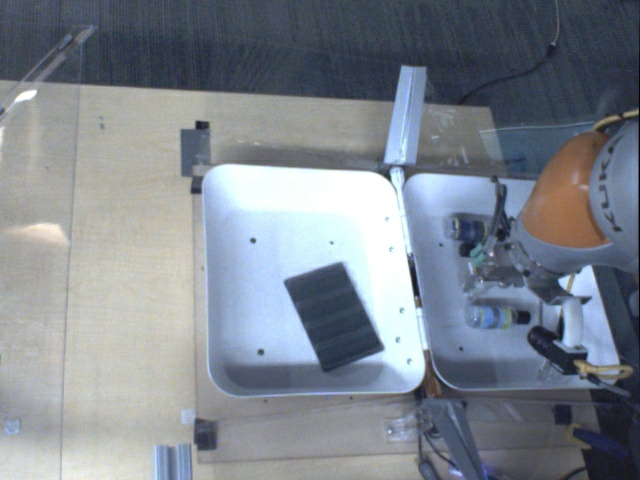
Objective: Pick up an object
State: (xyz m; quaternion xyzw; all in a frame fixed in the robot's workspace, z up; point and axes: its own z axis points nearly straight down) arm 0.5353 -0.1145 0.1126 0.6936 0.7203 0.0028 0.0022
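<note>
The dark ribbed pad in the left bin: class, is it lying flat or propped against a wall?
Lying flat. The dark ribbed pad rests on the left bin's floor, turned askew, touching no wall.

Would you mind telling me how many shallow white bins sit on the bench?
2. The left bin holds a dark ribbed pad; the right bin lies beside it, partly covered by the arm, with small items inside.

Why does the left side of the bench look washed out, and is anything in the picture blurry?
In the camera view, pale glare patches lie on the wooden bench at left. The left bin is bright, with soft shadow along its near wall below the dark ribbed pad. The small items under the arm in the right bin look smeared and indistinct.
</note>
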